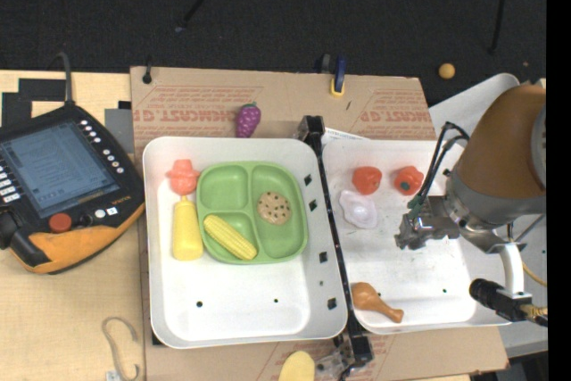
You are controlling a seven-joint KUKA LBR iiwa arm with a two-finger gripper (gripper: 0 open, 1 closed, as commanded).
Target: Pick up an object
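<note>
White plastic forms both bins; the right bin (pixel 451 303) carries the loose candidates for the pick. Gripper (pixel 417 232) hangs low over a bare patch of that bin's floor, with nothing visible between its fingers; whether the fingers stand apart or together cannot be told at this slant.

Nearest candidates: a pale translucent piece (pixel 359 211) to the gripper's left, an orange-red toy (pixel 367 179) and a red tomato-like toy (pixel 409 180) toward the far wall, well apart from a tan drumstick (pixel 376 302) by the near wall.

Likely failure: closing here would probably catch only air, since no object lies under the tool. The round toys may also roll off a pinch, and the drumstick sits close to the wall, which could block one finger.

Left bin (pixel 232 317) holds a green divided plate (pixel 299 241) with a cookie (pixel 274 208) and corn cob (pixel 230 236); a yellow bottle (pixel 186 229) and pink figure (pixel 182 177) lie beside it. On the worktop (pixel 53 317) rests a teach pendant (pixel 62 183); purple grapes (pixel 247 119) lie behind the bins.
</note>
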